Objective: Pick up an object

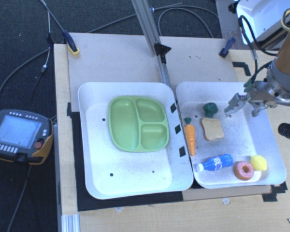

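**Hovering over the right bin, nothing picked up yet**

Hanging above the far right part of the right bin, the hand has its two fingers spread apart with nothing between them, so the pick has not been made; as I judge it, the whole grasp and lift are still to do.

Every candidate lies on the bin floor. The green lump is nearest, just left of the hand's fingertips. The slice of bread sits a little nearer and to the left of the hand, with the carrot further left by the bin wall. Along the near edge lie the blue bottle, the pink doughnut and the lemon, all well apart from the hand.

The left bin holds a green divided plate.
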Robot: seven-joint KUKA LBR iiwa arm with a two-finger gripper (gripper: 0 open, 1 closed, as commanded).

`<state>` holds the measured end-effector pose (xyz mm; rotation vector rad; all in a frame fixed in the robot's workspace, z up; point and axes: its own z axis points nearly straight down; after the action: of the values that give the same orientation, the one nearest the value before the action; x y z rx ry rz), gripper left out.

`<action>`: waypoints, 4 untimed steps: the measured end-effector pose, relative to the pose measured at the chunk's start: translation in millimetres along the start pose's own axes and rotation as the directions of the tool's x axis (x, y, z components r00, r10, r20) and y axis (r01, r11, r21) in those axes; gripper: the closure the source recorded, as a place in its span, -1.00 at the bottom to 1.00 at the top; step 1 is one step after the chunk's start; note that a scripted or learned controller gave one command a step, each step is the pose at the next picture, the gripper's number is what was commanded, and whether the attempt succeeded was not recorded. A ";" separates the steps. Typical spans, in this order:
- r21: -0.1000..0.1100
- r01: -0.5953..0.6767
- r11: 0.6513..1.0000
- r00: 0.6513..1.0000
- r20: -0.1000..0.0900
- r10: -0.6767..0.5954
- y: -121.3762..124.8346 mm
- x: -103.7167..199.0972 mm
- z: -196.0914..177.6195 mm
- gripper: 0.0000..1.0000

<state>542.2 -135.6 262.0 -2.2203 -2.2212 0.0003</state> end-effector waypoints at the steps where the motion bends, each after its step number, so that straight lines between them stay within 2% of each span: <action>1: 0.004 -0.001 1.000 1.000 -0.002 0.001 -8.0 2.0 45.8 -1.00; 3: 0.007 -0.001 1.000 1.000 -0.003 0.001 -25.3 -0.7 151.9 -1.00; 4: -0.002 -0.001 1.000 1.000 -0.001 0.001 -22.8 -0.5 137.2 1.00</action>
<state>519.2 -136.0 124.9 -2.2212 -2.2208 -0.0025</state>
